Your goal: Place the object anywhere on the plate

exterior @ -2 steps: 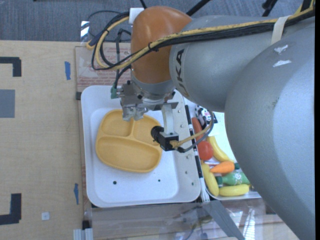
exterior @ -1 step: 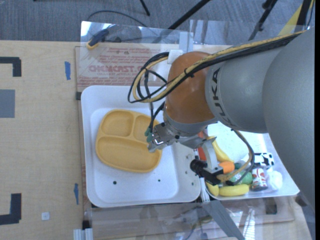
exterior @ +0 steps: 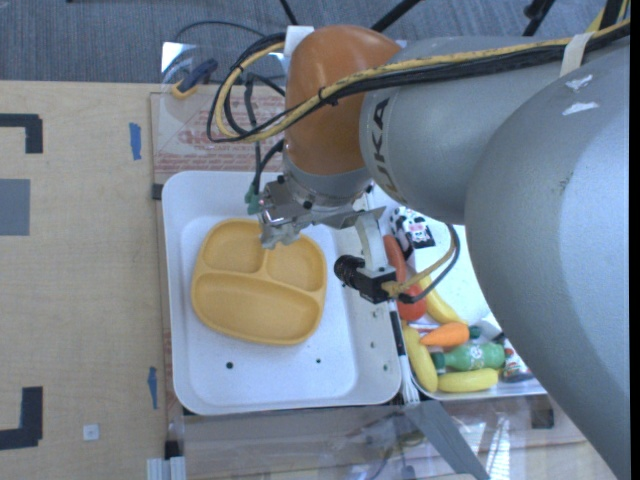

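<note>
Where the gripper [exterior: 275, 230] hovers, a glossy, three-sectioned yellow plate [exterior: 260, 283] lies

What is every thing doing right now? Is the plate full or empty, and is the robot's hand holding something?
Yellow divided plastic plate: flat in the left white bin, all sections empty.
Grey metal gripper: over the plate's far rim; grip hidden.
Toy carrot: lying in the right bin.
Toy banana: lying beside the carrot.
</note>
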You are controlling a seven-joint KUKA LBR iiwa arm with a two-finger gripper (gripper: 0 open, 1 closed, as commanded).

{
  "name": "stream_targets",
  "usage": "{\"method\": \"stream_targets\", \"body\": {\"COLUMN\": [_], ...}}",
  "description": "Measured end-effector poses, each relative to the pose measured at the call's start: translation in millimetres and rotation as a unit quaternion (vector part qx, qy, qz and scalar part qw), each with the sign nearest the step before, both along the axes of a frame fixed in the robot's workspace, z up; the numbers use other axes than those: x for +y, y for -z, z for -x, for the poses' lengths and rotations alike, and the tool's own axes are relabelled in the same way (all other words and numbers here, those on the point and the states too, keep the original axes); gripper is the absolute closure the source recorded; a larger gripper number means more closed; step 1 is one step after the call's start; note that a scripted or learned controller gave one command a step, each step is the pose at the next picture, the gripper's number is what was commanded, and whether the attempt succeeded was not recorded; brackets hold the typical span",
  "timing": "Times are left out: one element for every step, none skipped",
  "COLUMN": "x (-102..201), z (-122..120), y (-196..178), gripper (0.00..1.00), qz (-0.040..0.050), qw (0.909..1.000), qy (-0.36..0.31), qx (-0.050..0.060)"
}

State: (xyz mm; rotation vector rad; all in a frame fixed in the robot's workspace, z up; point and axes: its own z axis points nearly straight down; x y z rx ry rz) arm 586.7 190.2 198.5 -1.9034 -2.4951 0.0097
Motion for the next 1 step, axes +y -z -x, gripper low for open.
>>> {"method": "stream_targets", "body": {"x": [-0.5], "z": [0.0], "y": [0.3], "gripper": [0.00], "qz": [0.0001], "qw": [1.0000], "qy": [0.000], "qx": [0.000]}}
